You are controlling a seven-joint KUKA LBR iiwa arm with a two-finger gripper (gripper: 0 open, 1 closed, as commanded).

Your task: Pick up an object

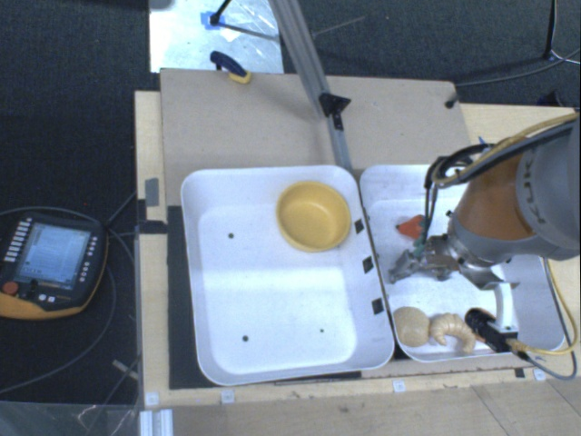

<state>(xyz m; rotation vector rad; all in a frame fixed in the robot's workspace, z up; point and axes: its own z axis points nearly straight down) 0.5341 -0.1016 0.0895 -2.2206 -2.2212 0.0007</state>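
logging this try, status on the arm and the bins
Gripper low in right bin, grasp unclear. Orange item beside it; beige pieces near front. Yellow bowl in left bin.

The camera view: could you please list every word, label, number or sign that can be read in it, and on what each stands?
None can be read.
Handheld control pendant on the floor: lit screen and buttons, too blurred to read.
Yellow bowl, white bins: no markings visible.
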